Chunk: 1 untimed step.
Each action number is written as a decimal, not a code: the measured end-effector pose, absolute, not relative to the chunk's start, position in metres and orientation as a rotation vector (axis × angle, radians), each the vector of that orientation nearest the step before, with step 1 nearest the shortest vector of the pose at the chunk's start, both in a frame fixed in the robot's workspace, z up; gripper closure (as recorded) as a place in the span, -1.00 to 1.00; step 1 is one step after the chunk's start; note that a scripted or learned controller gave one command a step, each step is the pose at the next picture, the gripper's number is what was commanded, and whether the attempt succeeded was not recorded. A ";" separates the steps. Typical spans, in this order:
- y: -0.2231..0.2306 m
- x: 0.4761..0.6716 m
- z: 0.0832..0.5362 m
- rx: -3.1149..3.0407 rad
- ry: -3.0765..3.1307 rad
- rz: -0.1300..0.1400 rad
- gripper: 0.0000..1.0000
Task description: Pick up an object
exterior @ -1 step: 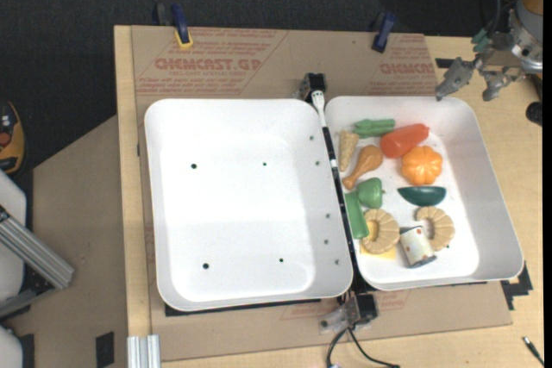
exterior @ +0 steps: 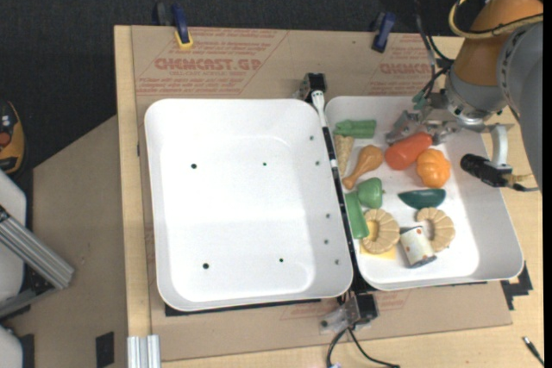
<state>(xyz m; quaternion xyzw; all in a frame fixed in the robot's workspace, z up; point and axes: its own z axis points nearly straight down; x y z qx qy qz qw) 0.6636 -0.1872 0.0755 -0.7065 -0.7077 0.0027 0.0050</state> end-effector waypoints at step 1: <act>-0.189 0.668 0.096 -2.222 -2.227 -0.002 1.00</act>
